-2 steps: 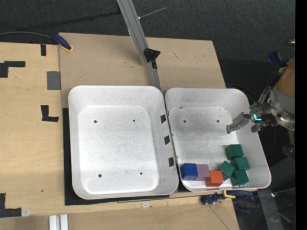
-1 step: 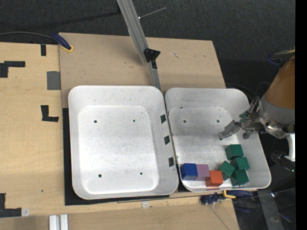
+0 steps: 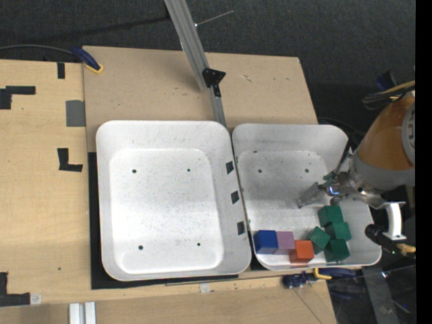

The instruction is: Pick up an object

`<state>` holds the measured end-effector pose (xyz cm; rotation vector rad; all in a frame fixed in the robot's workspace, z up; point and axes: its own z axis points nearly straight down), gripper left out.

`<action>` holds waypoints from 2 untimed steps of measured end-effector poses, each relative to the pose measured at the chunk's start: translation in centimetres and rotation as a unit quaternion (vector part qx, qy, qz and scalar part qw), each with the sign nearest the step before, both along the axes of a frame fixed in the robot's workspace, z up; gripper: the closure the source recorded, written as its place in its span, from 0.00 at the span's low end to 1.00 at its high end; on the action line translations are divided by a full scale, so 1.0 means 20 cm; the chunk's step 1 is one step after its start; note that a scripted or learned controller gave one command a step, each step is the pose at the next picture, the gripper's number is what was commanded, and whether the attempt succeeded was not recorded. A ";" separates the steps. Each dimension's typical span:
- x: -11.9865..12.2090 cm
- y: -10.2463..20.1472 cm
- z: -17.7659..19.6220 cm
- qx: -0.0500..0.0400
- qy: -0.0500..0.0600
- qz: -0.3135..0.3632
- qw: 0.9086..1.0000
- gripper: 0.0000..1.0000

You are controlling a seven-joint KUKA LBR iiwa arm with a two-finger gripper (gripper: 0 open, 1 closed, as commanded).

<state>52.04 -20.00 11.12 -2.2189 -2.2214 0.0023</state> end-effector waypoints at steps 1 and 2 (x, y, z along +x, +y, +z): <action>0.00 0.00 -0.10 -0.001 0.000 0.000 1.000 0.00; 0.00 0.01 -0.05 0.000 0.000 0.000 1.000 1.00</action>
